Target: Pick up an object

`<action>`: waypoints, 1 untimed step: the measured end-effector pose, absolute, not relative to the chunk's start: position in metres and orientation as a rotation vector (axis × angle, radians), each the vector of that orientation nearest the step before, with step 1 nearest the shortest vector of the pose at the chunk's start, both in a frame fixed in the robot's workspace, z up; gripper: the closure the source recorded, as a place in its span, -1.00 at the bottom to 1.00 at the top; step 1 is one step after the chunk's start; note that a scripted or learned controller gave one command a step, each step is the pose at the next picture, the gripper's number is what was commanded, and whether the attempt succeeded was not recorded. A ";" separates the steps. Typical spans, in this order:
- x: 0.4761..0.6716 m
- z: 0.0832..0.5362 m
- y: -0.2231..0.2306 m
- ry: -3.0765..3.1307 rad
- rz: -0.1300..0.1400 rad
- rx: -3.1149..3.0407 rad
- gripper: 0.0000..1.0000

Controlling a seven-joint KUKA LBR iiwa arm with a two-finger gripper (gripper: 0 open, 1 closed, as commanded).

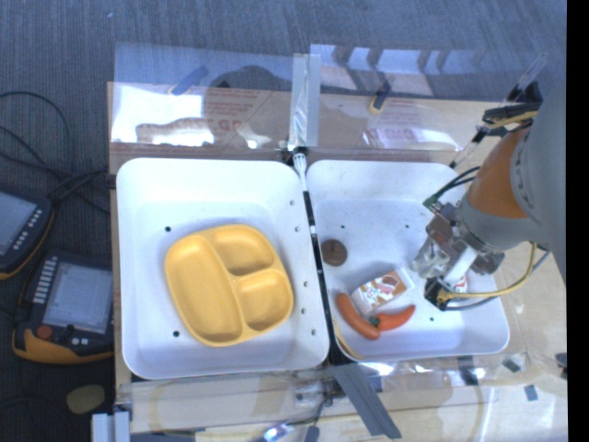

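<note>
Floor: dark grey carpet around the bench; cables and a handheld control pendant [69, 307] lie at the left edge.
Bench: two shallow white bins side by side, the left bin [138, 339] and the right bin [479, 334]; clear plastic panels stand behind them.
Left bin: a yellow divided plate [228, 284] with three compartments sits near the middle, turned at a slant.
Right bin: a small brown round piece [333, 252] near the dividing wall; a white packet with orange print [380, 290] toward the front; an orange-red carrot-shaped toy [373, 321] just in front of the packet, touching it.
Arm: grey with an orange band, reaching in from the right over the right bin.
Gripper [442, 279]: low over the right bin, just right of the packet and apart from it; nothing visible between its tips; whether the jaws are apart or together, I cannot tell.
</note>
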State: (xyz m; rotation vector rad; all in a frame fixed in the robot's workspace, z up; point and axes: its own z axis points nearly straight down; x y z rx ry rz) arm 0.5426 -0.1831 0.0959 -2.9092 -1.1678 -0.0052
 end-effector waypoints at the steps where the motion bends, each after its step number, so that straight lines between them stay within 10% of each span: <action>1: 0.548 0.099 -0.170 -1.182 -0.024 -2.888 -1.00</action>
